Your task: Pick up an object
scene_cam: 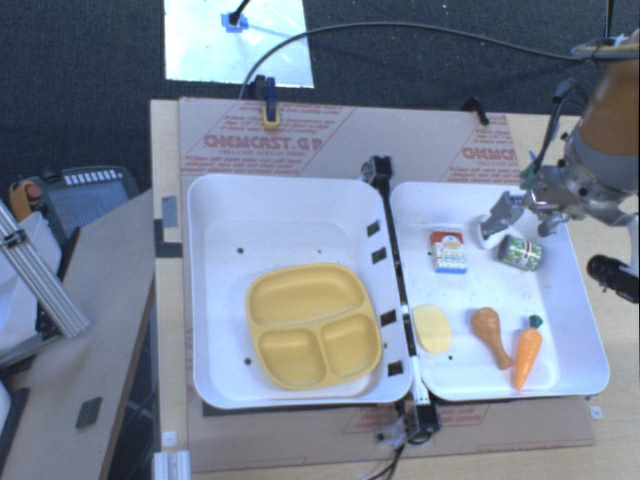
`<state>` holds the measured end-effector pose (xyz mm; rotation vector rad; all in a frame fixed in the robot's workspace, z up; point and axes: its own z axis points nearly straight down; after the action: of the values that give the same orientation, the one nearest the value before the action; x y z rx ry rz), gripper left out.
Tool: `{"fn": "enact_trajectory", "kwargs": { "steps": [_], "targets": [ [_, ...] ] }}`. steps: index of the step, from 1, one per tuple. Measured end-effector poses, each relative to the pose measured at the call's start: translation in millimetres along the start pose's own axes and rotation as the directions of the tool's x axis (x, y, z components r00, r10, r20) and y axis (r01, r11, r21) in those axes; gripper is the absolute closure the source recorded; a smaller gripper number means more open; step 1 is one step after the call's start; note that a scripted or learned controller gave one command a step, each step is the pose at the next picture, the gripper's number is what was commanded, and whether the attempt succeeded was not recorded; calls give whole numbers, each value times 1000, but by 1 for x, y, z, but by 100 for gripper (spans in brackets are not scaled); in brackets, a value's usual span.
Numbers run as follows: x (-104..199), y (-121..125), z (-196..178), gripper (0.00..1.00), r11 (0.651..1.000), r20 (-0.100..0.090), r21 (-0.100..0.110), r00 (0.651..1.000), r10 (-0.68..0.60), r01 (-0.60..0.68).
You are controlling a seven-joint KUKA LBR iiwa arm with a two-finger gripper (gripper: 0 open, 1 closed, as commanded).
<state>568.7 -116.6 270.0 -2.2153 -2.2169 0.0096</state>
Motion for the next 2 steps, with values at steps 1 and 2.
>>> {"fn": "enact_trajectory", "kwargs": {
  "steps": [1,2],
  "targets": [
    [0,2,-6,0,1000,1,-11,1000,-2,2],
    [1,10,53,0,1000,1,-8,1000,0,1]
  ]
}}
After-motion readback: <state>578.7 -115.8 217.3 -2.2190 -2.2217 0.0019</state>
